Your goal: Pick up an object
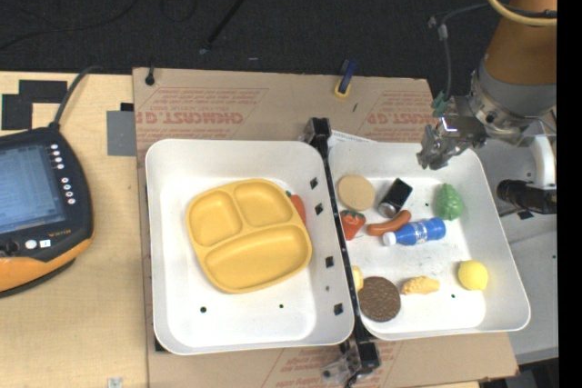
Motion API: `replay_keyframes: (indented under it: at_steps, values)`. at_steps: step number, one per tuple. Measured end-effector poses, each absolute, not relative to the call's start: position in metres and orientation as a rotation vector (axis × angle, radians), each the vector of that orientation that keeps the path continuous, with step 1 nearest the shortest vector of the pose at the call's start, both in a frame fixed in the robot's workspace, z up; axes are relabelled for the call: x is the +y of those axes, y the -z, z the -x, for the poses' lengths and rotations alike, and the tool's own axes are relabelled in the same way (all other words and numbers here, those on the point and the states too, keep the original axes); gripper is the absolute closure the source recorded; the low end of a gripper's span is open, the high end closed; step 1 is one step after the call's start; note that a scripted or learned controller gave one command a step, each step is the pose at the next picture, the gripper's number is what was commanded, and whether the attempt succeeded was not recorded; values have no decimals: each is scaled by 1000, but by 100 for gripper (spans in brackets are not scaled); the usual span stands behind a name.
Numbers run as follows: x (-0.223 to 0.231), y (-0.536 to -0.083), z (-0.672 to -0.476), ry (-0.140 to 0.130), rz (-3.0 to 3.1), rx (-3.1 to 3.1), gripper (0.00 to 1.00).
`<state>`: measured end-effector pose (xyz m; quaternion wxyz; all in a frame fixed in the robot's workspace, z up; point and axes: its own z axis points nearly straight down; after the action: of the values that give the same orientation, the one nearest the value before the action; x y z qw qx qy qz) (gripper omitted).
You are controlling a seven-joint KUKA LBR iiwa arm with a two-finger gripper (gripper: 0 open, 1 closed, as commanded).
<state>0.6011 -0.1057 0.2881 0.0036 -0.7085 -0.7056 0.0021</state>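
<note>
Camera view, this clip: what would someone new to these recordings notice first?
Most likely the yellow divided tray, which takes up much of the left bin. Next, the small items scattered in the right bin: a blue bottle, a green piece, a yellow ball and a dark brown disc. The claw hangs over that bin's far right corner.

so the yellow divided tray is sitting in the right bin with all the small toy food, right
Not quite. The camera view shows the yellow divided tray in the left bin. The small toy food, such as the blue bottle, lies in the right bin.
</note>
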Motion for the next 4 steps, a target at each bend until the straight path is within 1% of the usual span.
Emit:
replay_keyframes:
  at_steps: [2, 3, 4]
  values:
    - [-109, -307, -601, -8, 2221, -2208, 100]
    - [-38, -278, -537, -8, 2210, -2219, 100]
    - [-32, -370, -484, 7, 2222, -2225, 100]
